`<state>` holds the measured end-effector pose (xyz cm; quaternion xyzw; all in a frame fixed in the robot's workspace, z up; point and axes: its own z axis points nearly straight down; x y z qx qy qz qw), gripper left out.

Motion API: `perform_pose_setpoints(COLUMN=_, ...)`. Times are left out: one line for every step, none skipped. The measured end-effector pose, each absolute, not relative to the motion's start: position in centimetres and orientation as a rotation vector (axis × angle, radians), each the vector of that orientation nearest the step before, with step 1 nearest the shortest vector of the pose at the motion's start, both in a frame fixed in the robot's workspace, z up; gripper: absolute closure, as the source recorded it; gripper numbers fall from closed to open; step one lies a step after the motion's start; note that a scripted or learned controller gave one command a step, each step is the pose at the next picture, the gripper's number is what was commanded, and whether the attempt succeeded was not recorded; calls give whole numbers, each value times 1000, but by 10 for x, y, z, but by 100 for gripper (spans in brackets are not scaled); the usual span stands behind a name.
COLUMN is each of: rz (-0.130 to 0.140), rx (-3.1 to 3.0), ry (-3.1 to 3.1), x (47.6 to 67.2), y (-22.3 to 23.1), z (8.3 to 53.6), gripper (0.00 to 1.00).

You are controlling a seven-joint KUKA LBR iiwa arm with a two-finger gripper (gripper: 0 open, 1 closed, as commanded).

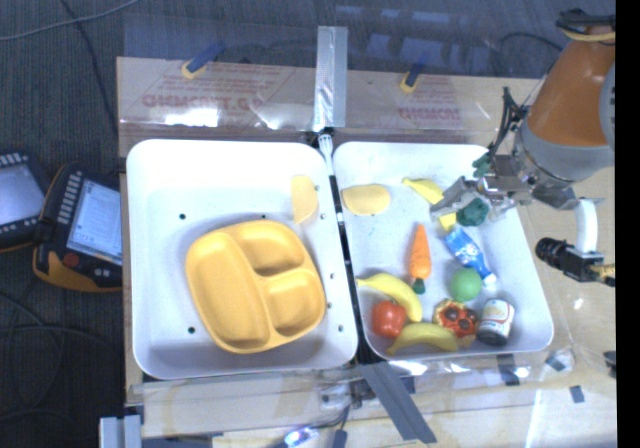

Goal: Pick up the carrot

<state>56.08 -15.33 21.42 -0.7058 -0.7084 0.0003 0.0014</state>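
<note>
**Print present, none of it readable**

Red lettering runs across the clear sheet behind the left bin, and a matching red strip sits on the sheet behind the right bin; both are too blurred to make out. The blue bottle and the can in the right bin carry labels too small to read. The pendant screen shows nothing legible.
</note>
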Motion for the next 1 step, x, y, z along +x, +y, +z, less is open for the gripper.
perform_pose_setpoints(rz=1, rx=-2378, ry=-2050, x=548, y=-141, z=93, gripper=0)
